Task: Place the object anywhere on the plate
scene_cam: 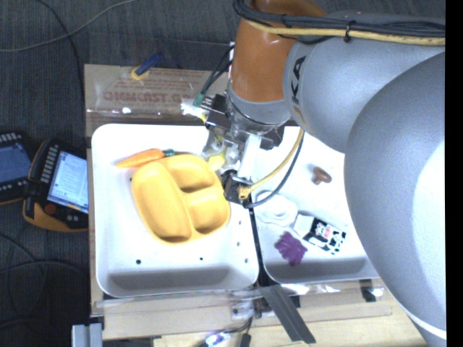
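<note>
Above the yellow plate's (177, 197) right rim hangs the tool (230, 170) — grip state unclear.

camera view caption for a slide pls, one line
KUKA arm reaches over the left bin, gripper at the yellow divided plate; a carrot lies beside it.

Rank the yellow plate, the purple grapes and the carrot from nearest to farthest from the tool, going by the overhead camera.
Measured from the tool at the left bin's right edge:
1. The yellow plate, right beside it in the left bin.
2. The carrot, at the plate's far left corner, and the purple grapes, in the right bin toward the front, are too close to call.
</note>
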